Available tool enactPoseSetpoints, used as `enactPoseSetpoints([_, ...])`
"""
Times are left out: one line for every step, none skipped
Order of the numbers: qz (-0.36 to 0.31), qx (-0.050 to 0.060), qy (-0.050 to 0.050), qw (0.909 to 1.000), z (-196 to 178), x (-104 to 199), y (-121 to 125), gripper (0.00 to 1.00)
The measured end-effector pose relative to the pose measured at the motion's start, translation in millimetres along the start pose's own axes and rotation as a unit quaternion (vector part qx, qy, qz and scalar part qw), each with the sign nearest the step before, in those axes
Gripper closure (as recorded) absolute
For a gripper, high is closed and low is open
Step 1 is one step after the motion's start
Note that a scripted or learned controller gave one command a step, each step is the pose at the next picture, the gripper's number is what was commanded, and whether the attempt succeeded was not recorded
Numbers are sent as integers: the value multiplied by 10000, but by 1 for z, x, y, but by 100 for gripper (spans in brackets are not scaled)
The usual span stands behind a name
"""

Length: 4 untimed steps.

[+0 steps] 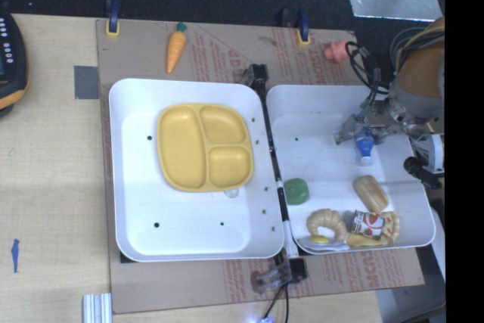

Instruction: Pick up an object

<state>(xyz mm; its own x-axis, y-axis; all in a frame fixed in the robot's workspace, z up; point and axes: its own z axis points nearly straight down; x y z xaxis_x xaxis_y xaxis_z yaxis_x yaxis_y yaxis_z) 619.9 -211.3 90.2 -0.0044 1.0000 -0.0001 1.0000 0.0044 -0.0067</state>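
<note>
1. Reaching in from the right edge of the frame, the arm [416, 72] has its claw [366, 134] low in the upper right part of the right bin [318, 106]. Its dark fingers splay outward over a small blue and white object [366, 149], and they look spread apart, with nothing between them.

2. What could go wrong, as I judge it: the blue and white object sits just below the fingertips, not plainly between them, so a closing move could catch only its top end and knock it aside. It is small and seems narrow, so it may slip or tip away. Whether the claw touches it cannot be told from this slanted view.

3. A second risk: the bin wall at the right is near the wrist, and a slanted approach could scrape it.

4. How the likely target looks: a short piece, blue at the top and white toward the bottom. It lies on bare white floor, well apart from the other items.

5. Other candidates lie at the lower right of the same bin: a tan bread roll [370, 193], a croissant [327, 223], a green round piece [295, 191] by the left wall, and a red and white packet [370, 225].

6. At centre left, the left bin [136, 223] holds a yellow divided plate [204, 146]. An orange carrot [175, 48] lies on the tabletop [45, 163] above it.
</note>
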Motion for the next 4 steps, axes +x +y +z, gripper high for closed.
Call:
enactPoseSetpoints([1,-6,-1,10000,-2,0,-4,0])
enactPoseSetpoints([12,-16,3,10000,-24,-1,-12,0])
enactPoseSetpoints([-2,-41,-5,10000,-24,-1,14,0])
enactPoseSetpoints([-6,-7,-1,10000,-1,0,12,0])
